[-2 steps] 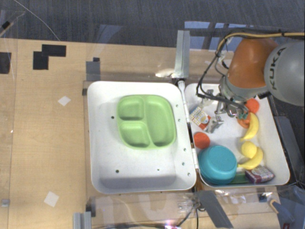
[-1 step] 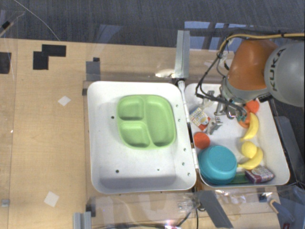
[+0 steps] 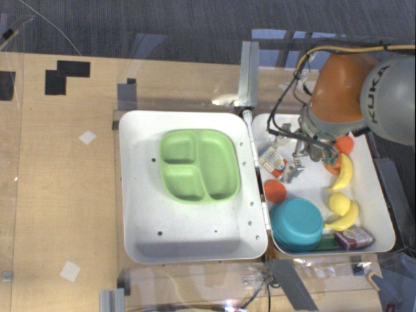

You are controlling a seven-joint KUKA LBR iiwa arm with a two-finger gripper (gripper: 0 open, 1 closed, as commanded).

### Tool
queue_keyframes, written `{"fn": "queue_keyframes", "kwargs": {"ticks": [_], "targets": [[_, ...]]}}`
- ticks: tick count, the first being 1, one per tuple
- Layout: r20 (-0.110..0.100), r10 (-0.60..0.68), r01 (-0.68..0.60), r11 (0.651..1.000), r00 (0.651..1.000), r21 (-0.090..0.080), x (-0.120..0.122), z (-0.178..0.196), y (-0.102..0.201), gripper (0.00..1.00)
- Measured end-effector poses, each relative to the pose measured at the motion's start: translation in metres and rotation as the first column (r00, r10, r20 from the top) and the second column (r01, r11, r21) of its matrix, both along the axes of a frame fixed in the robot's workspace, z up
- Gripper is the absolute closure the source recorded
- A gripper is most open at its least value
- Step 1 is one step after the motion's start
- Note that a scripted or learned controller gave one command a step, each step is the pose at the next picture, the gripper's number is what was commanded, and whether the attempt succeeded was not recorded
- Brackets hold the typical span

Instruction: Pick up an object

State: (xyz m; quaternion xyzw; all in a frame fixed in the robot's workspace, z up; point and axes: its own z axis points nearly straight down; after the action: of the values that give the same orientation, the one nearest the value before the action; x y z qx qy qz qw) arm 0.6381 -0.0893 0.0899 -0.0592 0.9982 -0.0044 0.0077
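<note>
Wood bench (image 3: 58, 174) w/ black tape patches at upper left, dark carpet (image 3: 162, 12) beyond far edge. Two white bins side by side: left bin (image 3: 143, 226) carries a green divided tray (image 3: 198, 165), tray sits mid-bin, nothing in its compartments. Right bin (image 3: 383, 223) crowded: teal bowl (image 3: 297, 223) at near-left corner, small orange ball (image 3: 275, 190) touching its far rim, two yellow bananas (image 3: 343, 194) along right side, purple packet (image 3: 354, 239) at near-right, a printed wrapper (image 3: 271, 159) by the left wall, orange piece (image 3: 344, 144) partly under the wrist. Green thing behind bowl mostly hidden, can't ID. Arm (image 3: 364, 93) enters from right, orange band over far part of right bin, cables looping above. Gripper (image 3: 300, 163) points down into bin between wrapper and bananas, just above ball. Fingers look narrow, nothing seen between them; blurred, low confidence.
</note>
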Motion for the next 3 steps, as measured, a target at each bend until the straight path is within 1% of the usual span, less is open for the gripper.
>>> {"fn": "queue_keyframes", "kwargs": {"ticks": [1, 2, 3], "targets": [[-0.001, 0.013, -0.013, 1.0, 1.0, 0.001, 0.009, 0.0, 0.001, 0.0], [-0.002, -0.163, 0.163, 0.987, 0.987, 0.007, -0.002, -0.001, 0.002, 0.0], [-0.002, 0.04, -0.04, 0.999, 0.999, 0.005, 0.01, -0.001, -0.001, 0.0]]}}
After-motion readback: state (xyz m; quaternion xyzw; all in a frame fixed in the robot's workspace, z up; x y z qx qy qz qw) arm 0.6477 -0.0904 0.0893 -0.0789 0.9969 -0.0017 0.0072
